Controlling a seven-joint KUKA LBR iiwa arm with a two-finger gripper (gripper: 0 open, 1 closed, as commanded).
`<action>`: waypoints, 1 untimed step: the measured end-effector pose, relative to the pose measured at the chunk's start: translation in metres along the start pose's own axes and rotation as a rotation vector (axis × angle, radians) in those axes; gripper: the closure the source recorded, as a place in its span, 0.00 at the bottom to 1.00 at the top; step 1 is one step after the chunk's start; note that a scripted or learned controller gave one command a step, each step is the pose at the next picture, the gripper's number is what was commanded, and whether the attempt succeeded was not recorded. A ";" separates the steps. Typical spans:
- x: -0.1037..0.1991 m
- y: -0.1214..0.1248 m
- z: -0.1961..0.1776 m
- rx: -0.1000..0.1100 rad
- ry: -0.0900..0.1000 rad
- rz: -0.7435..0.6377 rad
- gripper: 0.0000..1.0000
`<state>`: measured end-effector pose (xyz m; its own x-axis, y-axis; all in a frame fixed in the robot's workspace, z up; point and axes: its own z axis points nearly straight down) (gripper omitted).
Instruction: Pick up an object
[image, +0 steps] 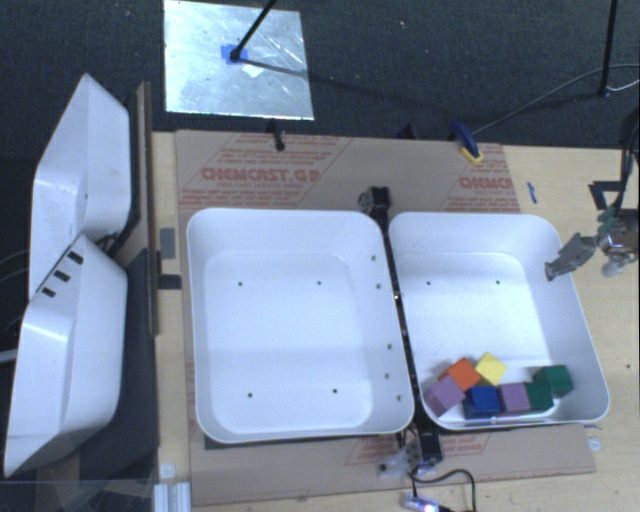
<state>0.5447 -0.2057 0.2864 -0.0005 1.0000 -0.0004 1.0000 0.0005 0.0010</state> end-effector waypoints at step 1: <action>0.017 -0.038 0.145 0.012 0.004 0.001 0.00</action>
<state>0.5066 -0.1887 0.1416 0.0002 1.0000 0.0035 0.9999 -0.0001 -0.0110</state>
